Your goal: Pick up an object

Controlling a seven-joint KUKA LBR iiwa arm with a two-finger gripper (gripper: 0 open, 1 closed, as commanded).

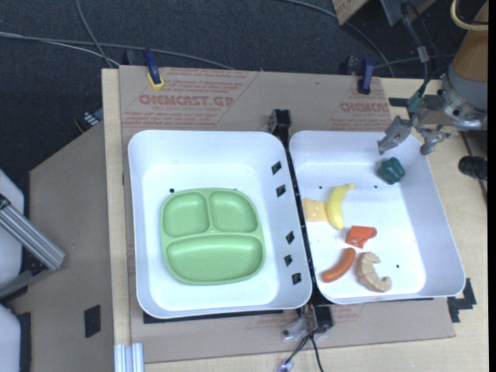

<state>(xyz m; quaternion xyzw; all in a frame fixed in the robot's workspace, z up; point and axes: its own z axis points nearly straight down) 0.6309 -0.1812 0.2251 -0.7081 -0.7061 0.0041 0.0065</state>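
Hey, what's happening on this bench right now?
A grey robot arm reaches in from the right, its open pincer poised at the far edge of the right white bin, just above a small dark green block. It holds nothing. A green divided plastic plate lies in the left bin.

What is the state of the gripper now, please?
Gripper: open, holding nothing, above the dark green block in the right bin.

Far to the left of my fingers dark blue-grey carpeted floor (46, 76) with thin grey cables (85, 22) surrounds the pale wooden bench (70, 231), its brown printed cardboard sheet (201, 95) clamped by blue clips (154, 72).
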